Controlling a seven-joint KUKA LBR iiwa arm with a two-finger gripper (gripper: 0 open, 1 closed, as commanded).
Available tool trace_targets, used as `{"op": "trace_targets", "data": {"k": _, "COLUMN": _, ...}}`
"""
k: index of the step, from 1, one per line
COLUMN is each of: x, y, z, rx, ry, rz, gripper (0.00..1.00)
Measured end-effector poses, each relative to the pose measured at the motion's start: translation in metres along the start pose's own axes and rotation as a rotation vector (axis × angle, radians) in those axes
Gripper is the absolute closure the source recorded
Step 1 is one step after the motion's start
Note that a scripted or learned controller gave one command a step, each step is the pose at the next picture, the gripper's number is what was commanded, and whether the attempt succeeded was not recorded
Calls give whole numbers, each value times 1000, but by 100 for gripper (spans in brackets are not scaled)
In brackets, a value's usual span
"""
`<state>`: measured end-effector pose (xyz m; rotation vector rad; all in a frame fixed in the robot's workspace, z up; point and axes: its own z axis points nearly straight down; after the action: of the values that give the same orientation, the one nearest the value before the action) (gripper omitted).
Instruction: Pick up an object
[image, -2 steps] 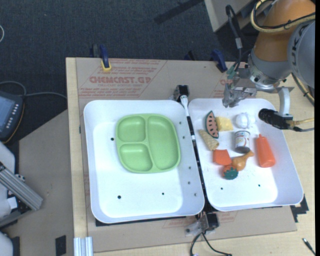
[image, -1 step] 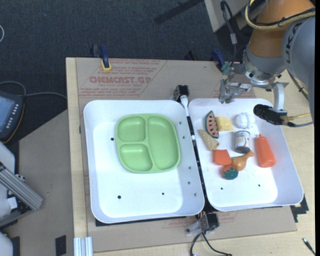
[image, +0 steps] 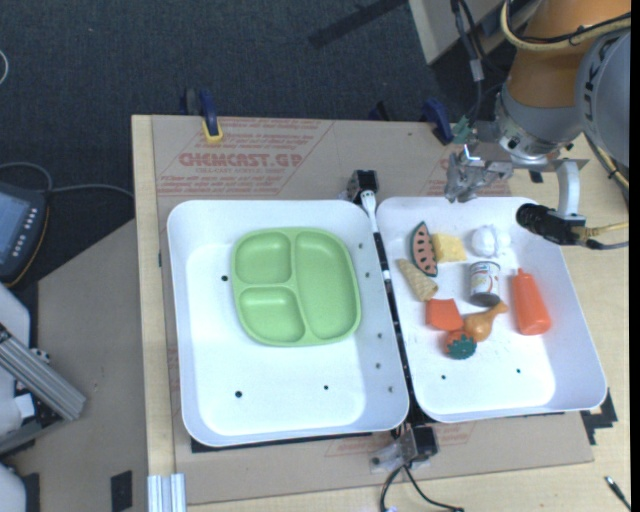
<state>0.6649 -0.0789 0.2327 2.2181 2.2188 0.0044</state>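
- We see the gripper (image: 468, 186) hanging above the far rim of the right bin (image: 570, 385), at about 12 o'clock of that bin; whether it is spread or pressed together we cannot tell.
- Nothing is visible between its tips.
- The left bin (image: 200, 380) carries a green divided plate (image: 297, 286) lying flat.
- The candidate objects lie clustered in the far half of the right bin.
- A watermelon slice (image: 425, 247) sits at the cluster's 10 o'clock, with a yellow block (image: 451, 247) just beside it and a white ball (image: 484, 240) at 1 o'clock.
- A small can (image: 484, 282) lies at centre; an orange bottle (image: 530, 303) lies at 3 o'clock.
- A tan wedge (image: 418, 279) lies at 9 o'clock, an orange block (image: 444, 314) at 7 o'clock.
- A tan gourd-shaped toy (image: 483, 322) and a small teal item (image: 461, 347) sit at 6 o'clock, touching.
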Motion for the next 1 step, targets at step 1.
{"op": "trace_targets", "data": {"k": 1, "x": 13, "y": -5, "z": -1, "rx": 6, "ry": 1, "rz": -1, "gripper": 100}}
